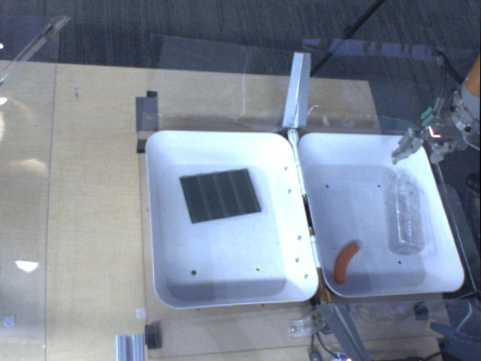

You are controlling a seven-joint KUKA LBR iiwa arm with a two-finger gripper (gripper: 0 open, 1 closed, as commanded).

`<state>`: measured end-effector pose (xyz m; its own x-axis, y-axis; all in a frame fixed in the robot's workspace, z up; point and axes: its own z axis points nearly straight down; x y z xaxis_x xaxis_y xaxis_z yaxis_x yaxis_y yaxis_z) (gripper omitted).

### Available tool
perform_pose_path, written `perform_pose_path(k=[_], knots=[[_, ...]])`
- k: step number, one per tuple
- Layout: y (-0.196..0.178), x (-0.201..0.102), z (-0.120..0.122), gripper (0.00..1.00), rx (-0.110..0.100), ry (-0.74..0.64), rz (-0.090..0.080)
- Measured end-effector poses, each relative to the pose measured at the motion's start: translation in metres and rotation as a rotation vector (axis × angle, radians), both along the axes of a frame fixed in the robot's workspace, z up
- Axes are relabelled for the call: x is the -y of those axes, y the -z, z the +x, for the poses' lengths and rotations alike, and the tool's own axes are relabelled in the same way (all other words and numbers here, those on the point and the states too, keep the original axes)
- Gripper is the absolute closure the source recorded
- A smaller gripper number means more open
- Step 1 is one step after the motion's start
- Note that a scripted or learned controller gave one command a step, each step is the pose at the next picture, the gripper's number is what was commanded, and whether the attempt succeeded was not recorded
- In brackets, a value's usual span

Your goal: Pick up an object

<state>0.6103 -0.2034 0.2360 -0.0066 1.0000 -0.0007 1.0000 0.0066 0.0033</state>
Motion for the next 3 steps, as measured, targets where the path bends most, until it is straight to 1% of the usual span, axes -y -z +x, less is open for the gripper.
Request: perform_pose_path(k=[1, 2, 3], knots=[[0.040, -0.077, -0.099, 0.00, -0.001, -0.068, 0.001], [0.145, -0.106, -0.118, 0.00, 0.013, -0.144, -0.001], [0.133, -0.107, -0.114, 1.00, 0.022, -0.145, -0.003]])
